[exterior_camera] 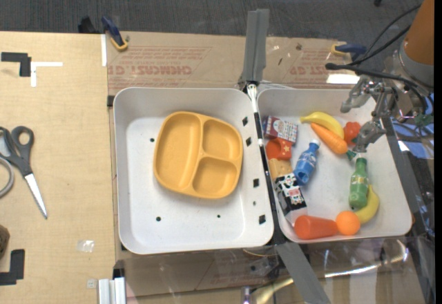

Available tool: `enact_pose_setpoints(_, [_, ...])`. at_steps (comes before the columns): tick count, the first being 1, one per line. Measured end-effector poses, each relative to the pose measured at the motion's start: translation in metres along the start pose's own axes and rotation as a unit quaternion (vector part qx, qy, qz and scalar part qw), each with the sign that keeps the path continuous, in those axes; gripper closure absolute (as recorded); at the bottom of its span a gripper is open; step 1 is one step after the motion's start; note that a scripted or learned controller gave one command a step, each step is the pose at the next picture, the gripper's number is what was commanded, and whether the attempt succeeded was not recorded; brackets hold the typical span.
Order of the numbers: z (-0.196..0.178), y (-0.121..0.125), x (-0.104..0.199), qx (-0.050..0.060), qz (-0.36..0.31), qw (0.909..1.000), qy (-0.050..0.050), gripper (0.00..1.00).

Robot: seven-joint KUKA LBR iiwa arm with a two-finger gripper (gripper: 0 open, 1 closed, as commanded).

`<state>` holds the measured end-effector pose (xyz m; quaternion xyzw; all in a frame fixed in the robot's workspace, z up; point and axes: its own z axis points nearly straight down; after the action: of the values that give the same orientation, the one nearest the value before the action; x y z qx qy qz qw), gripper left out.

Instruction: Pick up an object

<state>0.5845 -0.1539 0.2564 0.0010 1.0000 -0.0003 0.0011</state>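
Note:
The right bin (pixel 395 157) holds several toys. Among them are a yellow banana (pixel 321 118), an orange carrot (pixel 330 139), a small red piece (pixel 352 130), a blue bottle (pixel 306 162) and a green bottle (pixel 358 184). My gripper (pixel 364 116) hangs over the bin's far right corner, just right of the carrot and above the red piece. Its fingers (pixel 368 135) are spread open, and nothing sits between them.
Also in the right bin are a red box (pixel 281 129), a black-and-white carton (pixel 291 193), an orange ball (pixel 349 223), a red-orange cup (pixel 315 227) and a second banana (pixel 371 206). The left bin (pixel 131 178) holds a yellow divided plate (pixel 199 155). Scissors (pixel 24 164) lie on the bench at left.

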Motion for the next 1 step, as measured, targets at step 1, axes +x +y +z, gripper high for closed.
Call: enact_pose_setpoints(1, [0.1629, -0.0194, -0.0256, 0.000, 0.022, 0.9998, -0.001, 0.00])
